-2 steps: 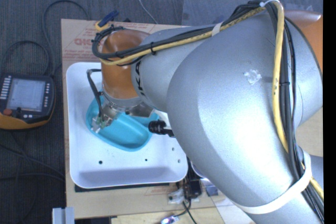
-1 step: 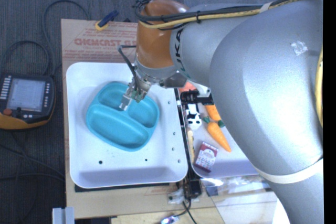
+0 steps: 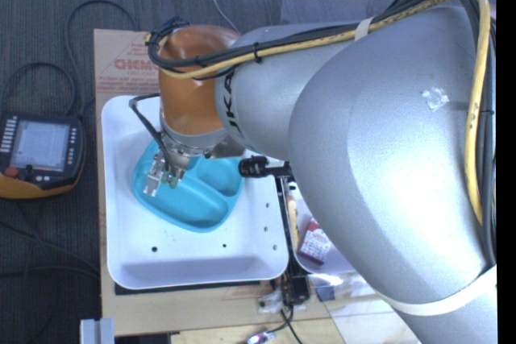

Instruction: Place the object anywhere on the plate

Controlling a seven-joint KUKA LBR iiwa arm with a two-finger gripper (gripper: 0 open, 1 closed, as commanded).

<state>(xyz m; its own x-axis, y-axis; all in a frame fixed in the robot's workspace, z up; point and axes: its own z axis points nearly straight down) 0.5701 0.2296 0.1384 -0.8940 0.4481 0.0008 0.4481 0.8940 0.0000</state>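
The hand [image 3: 159,177] is seen left of centre, above the blue plate [image 3: 197,209] in the white bin [image 3: 193,266]; its state cannot be told.

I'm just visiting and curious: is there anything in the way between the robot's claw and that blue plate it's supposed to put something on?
Nothing visible stands in the way. The gripper hangs right over the blue plate in the left white bin, with only bare plate beneath it. Whether it carries an object is too small to tell here.
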